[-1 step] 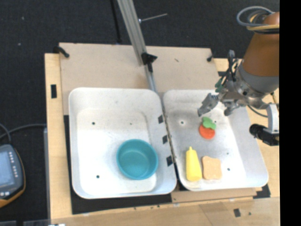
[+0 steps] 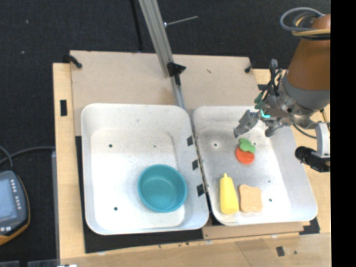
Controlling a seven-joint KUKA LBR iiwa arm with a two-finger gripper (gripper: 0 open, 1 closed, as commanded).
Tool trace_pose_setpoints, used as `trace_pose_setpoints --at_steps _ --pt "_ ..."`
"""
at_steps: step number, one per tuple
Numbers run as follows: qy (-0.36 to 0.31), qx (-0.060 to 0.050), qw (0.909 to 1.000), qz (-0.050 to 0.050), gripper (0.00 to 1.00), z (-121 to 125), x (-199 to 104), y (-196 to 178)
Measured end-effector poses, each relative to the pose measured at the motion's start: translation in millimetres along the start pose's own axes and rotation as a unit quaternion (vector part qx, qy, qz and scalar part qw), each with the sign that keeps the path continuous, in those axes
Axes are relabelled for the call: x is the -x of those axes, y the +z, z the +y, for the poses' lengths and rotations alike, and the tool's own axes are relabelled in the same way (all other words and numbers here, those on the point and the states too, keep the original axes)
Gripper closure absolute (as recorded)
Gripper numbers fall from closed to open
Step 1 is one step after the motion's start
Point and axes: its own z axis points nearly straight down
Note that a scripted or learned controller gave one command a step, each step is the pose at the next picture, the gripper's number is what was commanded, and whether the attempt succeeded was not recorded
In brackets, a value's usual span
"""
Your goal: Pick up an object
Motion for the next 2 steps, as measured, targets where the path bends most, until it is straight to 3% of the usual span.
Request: trace_pose_setpoints --at_steps 2 --pt "0.001 -0.004 1.0000 0.000 0.00 -2 -6 104"
